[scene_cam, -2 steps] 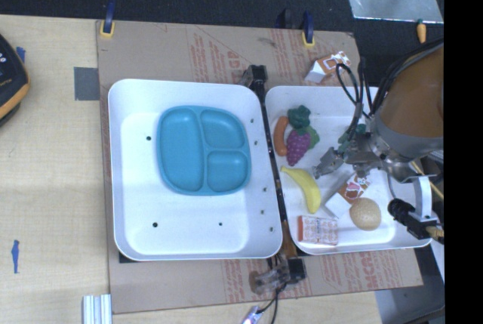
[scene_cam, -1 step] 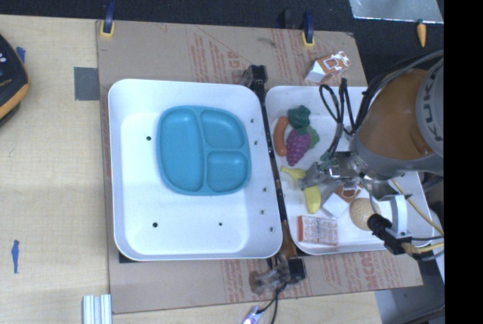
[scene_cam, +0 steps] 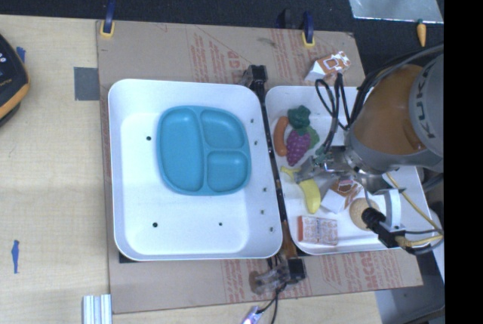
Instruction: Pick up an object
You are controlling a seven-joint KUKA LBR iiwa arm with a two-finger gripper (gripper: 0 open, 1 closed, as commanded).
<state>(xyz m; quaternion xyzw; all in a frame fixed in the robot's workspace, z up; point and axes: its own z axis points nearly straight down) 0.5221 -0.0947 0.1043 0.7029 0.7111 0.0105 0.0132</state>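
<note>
yellow banana (scene_cam: 310,194), long axis near-vertical

Toy food (scene_cam: 300,145) heaped in right bin (scene_cam: 281,99)

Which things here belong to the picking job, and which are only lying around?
Job: pincer, low in the right bin; purple grapes; yellow banana; orange carrot; green vegetable; printed packet.

Lying about: blue divided plate in the left bin; orange clamps.

- Even, bright overhead light; both white bins (scene_cam: 121,164) run close to washed out.
- Shadows are soft and short.
- Detail is soft throughout, small items slightly blurred.
</note>
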